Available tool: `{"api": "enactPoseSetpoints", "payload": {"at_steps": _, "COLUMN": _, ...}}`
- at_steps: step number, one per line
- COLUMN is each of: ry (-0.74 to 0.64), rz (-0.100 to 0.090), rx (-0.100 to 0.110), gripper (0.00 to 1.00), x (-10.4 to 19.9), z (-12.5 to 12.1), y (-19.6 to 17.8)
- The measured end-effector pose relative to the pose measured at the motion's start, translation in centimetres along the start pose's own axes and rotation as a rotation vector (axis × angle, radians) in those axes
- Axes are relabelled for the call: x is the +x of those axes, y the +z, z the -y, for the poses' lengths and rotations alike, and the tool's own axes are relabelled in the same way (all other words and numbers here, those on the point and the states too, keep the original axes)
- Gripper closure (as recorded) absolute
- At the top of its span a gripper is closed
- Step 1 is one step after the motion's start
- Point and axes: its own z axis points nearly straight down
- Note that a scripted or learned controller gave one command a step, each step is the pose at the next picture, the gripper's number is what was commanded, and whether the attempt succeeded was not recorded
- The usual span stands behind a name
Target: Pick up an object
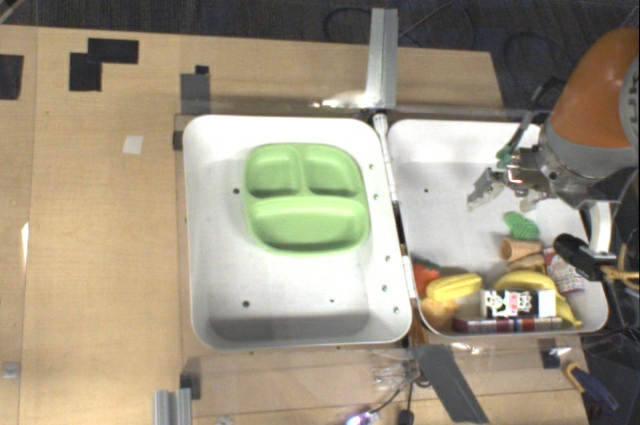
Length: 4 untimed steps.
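Grey tool (497, 183): fingers spread wide, nothing held between them.
Nearest object: green piece (521, 225), lying at five o'clock of the tool, apart.
Clutter: banana (527, 282) kept at six o'clock, right bin (440, 153).

Grey arm (600, 153) with orange band, thin metal fingers (484, 191)
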Motion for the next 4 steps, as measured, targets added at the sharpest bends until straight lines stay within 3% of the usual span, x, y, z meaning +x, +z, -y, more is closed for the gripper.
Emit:
{"api": "enactPoseSetpoints", "payload": {"at_steps": 1, "ry": -0.017, "rz": 0.0, "rx": -0.003, "gripper": 0.0, "x": 0.4, "z": -0.5, "y": -4.2}}
{"api": "enactPoseSetpoints", "payload": {"at_steps": 2, "ry": -0.042, "rz": 0.001, "rx": 0.0, "gripper": 0.0, "x": -5.7, "z": 1.4, "y": 0.7}}
{"api": "enactPoseSetpoints", "payload": {"at_steps": 3, "ry": -0.2, "rz": 0.001, "rx": -0.004, "gripper": 0.0, "x": -2.4, "z": 1.9, "y": -6.1}}
{"api": "enactPoseSetpoints", "payload": {"at_steps": 4, "ry": -0.19, "rz": 0.0, "rx": 0.0, "gripper": 0.0, "x": -7.4, "z": 1.8, "y": 6.5}}
